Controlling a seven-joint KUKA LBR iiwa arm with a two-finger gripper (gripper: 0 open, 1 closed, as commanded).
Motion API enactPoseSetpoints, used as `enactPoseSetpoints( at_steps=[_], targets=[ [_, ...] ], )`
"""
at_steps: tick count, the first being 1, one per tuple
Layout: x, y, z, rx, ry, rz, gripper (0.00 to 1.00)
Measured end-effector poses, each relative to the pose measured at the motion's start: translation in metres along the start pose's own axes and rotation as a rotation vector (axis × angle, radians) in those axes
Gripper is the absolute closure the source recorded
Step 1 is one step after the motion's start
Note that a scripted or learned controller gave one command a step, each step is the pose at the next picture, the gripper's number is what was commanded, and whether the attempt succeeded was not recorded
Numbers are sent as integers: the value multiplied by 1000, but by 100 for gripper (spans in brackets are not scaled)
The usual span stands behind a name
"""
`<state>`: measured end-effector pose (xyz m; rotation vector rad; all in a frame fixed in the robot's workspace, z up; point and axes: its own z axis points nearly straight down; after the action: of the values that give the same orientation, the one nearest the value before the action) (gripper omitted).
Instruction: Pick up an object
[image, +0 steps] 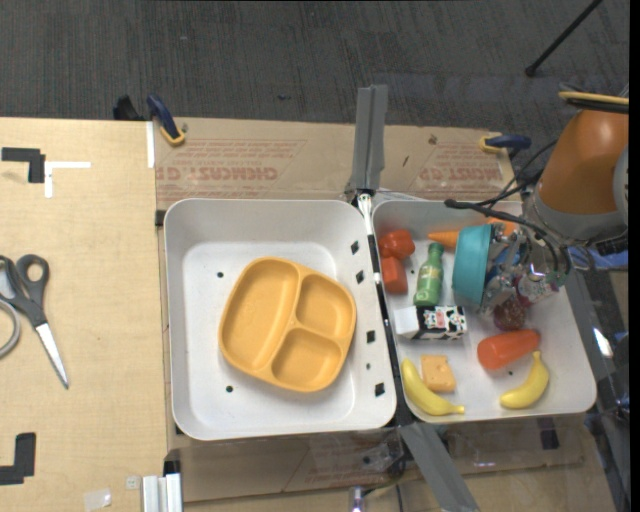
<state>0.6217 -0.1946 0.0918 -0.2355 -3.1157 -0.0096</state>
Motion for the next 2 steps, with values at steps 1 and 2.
enactPoseSetpoints(
  at_steps=[1,2],
  targets=[
    [3,80,-1,12,-23,73,0],
    [-8,85,-1,17,-12,176,0]
  ],
)
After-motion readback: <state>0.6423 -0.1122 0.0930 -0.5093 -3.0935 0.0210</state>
